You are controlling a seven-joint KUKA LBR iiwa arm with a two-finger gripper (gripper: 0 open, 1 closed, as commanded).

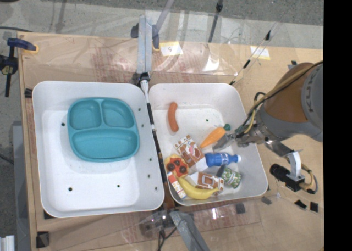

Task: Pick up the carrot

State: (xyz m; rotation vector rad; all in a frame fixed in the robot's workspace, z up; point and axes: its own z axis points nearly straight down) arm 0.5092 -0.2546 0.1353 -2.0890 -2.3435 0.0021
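The carrot [213, 137] is orange with a green top and lies slanted in the middle of the right bin [193, 90], green end up and to the right. My gripper [227, 140] sits low in the bin, right beside the carrot's green end, on its lower right. The arm's grey wrist and orange band reach in from the right edge. The gripper's dark tip is too small and blurred to read. Nothing shows the carrot lifted; it rests on the bin floor.
The right bin also holds a reddish sausage [173, 116], a blue bottle [221, 159], a banana [195, 189], a green can [232, 178] and a few snack packets [188, 150]. A teal divided plate [103, 129] lies in the left bin [39, 151].
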